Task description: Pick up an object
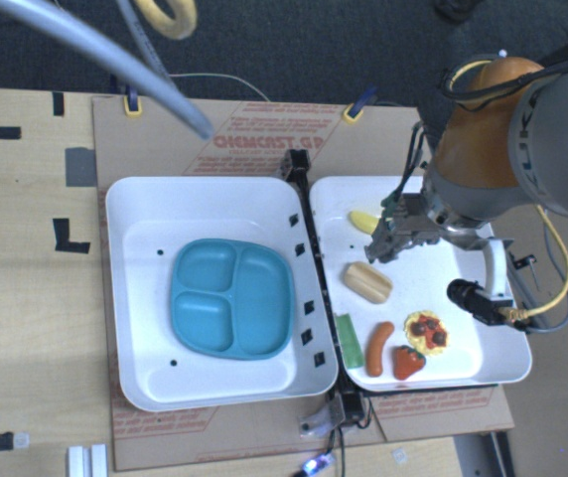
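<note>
Grey and orange, the arm (507, 137) comes in from the right edge of the frame and bends down over the right bin (502, 371), its dark pincer (383, 244) hanging low at the bin's upper left. How far the pincer stands apart cannot be told from this slant, and nothing is seen gripped in it.

Nearest the lower edge of that bin lie a green stick (349, 341) along the left wall, a reddish sausage (378, 348) beside it, a strawberry (409, 363) and a small pizza piece (426, 331) just above the berry. Further up, a tan bread roll (367, 282) rests just below the pincer, and a yellow banana (362, 222) lies beside it toward the bin's top left corner, partly hidden by the wrist.

Across the black divider, the left bin (135, 207) carries a blue sectioned plate (232, 298). Both bins sit on a cardboard sheet (264, 132) laid on the wooden bench (26, 296). At the upper left a grey pole (85, 38) crosses the frame.
</note>
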Motion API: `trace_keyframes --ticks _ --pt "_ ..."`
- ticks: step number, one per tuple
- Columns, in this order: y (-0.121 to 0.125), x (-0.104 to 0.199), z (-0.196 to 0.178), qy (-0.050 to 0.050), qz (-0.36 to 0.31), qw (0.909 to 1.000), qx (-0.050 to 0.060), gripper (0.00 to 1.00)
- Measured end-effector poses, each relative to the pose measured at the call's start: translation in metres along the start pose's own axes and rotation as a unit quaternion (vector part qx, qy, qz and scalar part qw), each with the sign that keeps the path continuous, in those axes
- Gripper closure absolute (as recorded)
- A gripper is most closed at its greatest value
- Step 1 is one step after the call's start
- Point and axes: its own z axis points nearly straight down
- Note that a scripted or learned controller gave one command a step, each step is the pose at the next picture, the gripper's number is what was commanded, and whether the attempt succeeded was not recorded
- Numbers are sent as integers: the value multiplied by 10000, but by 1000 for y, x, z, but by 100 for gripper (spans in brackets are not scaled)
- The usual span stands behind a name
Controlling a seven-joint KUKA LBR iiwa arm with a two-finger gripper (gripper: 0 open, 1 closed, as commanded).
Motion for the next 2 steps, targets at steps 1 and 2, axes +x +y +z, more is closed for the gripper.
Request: trace_keyframes --ticks 1,2 --pt "14 56 11 -4 7 10000 8 100" --pt "15 112 5 -5 7 10000 6 100"
